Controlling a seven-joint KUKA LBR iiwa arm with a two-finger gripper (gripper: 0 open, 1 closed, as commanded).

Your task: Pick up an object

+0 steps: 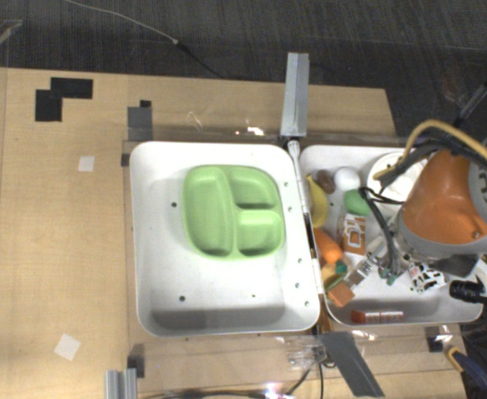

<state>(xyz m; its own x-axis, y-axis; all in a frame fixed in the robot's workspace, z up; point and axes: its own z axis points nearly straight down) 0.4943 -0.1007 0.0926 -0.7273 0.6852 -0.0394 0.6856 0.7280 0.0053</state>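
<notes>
Nearest to the camera we see the arm with its orange band, bent over the right bin. Its gripper hangs low among the clutter beside an orange object; how it stands we cannot tell. We should descend straight on one separate piece. In the left bin lies a green tray.

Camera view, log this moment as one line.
arm: over right bin | gripper: low among clutter | green tray: left bin | grasp: unconfirmed
</notes>
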